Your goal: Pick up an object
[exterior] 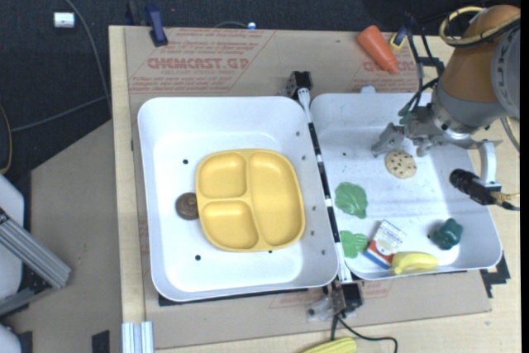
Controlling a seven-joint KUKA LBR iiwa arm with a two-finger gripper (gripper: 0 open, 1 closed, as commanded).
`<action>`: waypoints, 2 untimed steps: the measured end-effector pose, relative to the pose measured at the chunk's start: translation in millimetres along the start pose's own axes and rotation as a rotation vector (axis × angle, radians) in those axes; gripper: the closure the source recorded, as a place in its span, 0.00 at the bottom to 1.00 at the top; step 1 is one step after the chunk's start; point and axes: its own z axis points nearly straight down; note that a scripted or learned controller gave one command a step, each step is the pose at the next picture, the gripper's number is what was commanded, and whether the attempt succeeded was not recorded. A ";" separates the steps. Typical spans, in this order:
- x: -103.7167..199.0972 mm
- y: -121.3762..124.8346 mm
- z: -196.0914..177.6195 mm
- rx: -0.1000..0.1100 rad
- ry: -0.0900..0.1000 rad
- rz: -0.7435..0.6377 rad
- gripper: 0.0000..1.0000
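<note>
On the brown bench (207, 54), two white bins (165, 202)

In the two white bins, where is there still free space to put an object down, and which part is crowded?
Left bin: bare floor along the top, above the yellow plate, and a strip below it. Right bin: bare at upper left, left of the gripper and cookie. Crowded: its lower edge, with green pieces, small carton, banana, dark green object.
</note>
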 end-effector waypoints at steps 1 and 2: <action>-5.5 -17.8 31.2 -0.001 -0.002 0.001 0.00; 30.0 5.7 31.0 -0.004 -0.001 0.000 0.00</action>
